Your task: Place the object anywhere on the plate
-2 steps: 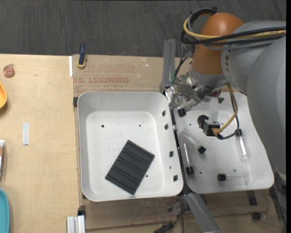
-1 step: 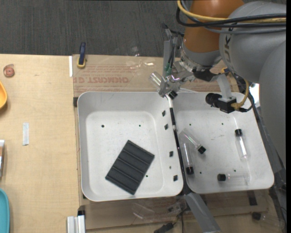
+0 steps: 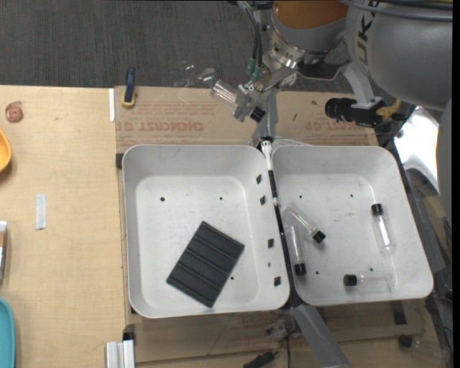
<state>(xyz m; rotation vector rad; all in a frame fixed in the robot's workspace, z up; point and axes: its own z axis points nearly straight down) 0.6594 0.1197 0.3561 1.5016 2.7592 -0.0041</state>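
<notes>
The arm (image 3: 402, 43) is built of smooth, rounded grey shells with a glossy finish; above the right bin (image 3: 402, 180) one shell carries part of a dark printed letter near its edge. An orange band (image 3: 309, 13) rings the arm above the wrist, and below it sits a pale grey collar, then a ribbed, metallic silver wrist piece. From that piece thin dark cables run toward the gripper (image 3: 248, 100), where a small green part shows among grey and black fittings. Beside the bin's far rim, a black cylindrical fitting with a yellow tip projects from the arm's body.
</notes>
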